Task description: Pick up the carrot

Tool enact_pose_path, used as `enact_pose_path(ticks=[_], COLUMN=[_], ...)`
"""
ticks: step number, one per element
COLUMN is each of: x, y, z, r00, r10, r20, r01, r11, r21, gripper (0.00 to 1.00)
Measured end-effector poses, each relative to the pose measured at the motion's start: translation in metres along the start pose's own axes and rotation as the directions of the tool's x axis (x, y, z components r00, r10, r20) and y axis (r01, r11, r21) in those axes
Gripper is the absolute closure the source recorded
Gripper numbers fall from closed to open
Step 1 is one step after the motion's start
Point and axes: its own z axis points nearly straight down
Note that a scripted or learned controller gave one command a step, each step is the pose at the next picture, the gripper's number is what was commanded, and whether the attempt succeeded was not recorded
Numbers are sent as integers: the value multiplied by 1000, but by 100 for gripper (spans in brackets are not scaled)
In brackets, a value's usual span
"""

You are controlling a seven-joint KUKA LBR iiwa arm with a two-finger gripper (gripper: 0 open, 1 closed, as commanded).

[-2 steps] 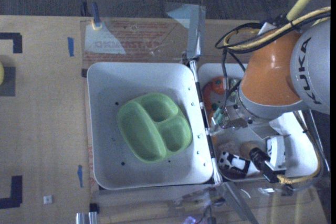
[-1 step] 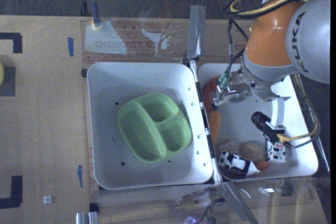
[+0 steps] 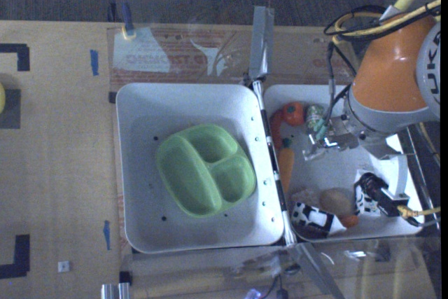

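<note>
The carrot (image 3: pixel 285 167) is a slim orange piece lying lengthwise along the left wall of the right bin (image 3: pixel 409 226). My gripper (image 3: pixel 326 141) hangs over the upper middle of that bin, to the right of the carrot and a little farther back, apart from it. The arm's grey and orange wrist (image 3: pixel 392 77) hides the bin's back right part.
Near the carrot's far end lie a red piece (image 3: pixel 278 127), an orange round item (image 3: pixel 295 113) and a small green-white can (image 3: pixel 315 120). A brown lump (image 3: pixel 337 200) and two black-and-white items (image 3: pixel 311 218) (image 3: pixel 371 195) lie at the front. The left bin (image 3: pixel 133 115) holds a green divided plate (image 3: pixel 205 169).
</note>
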Motion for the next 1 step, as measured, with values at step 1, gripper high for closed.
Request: enact_pose_path(ticks=[1], x=[4], y=[-34], z=[25], r00=[1000], r10=[10], r20=[0], r01=[-10], r11=[1000], r21=[0], gripper=[100])
